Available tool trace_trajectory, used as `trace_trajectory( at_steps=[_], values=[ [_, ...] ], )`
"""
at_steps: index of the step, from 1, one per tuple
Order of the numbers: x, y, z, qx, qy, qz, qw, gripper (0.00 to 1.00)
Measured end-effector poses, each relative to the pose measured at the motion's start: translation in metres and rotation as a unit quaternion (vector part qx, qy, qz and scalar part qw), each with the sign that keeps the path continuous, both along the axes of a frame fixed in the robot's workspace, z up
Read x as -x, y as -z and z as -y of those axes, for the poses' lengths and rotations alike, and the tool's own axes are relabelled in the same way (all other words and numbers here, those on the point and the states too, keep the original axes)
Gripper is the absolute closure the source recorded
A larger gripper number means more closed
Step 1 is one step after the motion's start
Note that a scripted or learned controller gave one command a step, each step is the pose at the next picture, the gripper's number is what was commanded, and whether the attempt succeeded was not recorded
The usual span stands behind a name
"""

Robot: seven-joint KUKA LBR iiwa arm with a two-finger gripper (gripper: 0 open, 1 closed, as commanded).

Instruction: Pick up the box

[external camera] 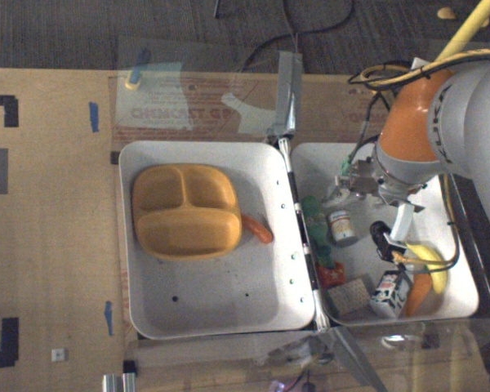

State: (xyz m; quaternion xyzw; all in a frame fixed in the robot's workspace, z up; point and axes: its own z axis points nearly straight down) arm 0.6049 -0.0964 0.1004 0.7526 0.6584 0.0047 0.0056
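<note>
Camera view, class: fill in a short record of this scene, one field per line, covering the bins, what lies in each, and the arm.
left bin: yellow divided tray, upside down; orange carrot-like item beside it
right bin: small can, banana, carton box, flat tan item, red item
arm: over the right bin's far side
gripper: above the can, apart from the box

Robot lab: taped bench [49, 219], cables [310, 6]

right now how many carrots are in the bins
2: one carrot in the left bin beside the orange tray, another at the right bin's front corner. The arm may hide more.
</note>
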Motion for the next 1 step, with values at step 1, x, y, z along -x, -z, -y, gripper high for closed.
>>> trace_trajectory(
  at_steps=[1],
  values=[
    [0.0751, -0.0019, 0.0049, -0.0019, 0.021, -0.008, 0.9998, 0.0]
  ],
)
